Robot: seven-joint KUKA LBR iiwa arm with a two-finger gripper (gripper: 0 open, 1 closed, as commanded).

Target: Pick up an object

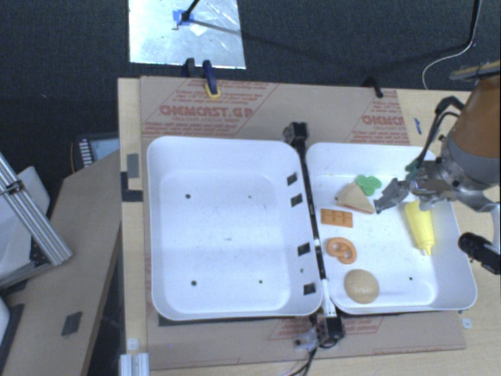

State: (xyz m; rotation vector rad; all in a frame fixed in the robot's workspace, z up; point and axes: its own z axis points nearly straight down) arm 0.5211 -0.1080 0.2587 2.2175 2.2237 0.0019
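We list six small items, all in the right bin (454,284). Item one, a tan wedge (355,199), pale and triangular, lies near the bin's middle. Item two, a green piece (368,183), lumpy and leaf-coloured, sits just behind the wedge and touches it. Item three, an orange cracker (337,218), square with small holes, lies in front of the wedge toward the divider. Item four, a pretzel (341,250), orange-brown and looped, lies just in front of the cracker. Item five, a beige ball (362,285), round and bread-coloured, sits nearest the front wall. Item six, a yellow bottle (419,226), lies on its side toward the right wall, well apart from the rest. We note the gripper (389,197) low over the bin between wedge and bottle, its dark tip just beside the wedge; we cannot tell how far its fingers are parted, and we see nothing held. The grey arm (470,175) crosses the bin's right rim. The left bin (227,225) adjoins it, both resting on a cardboard sheet (258,108).
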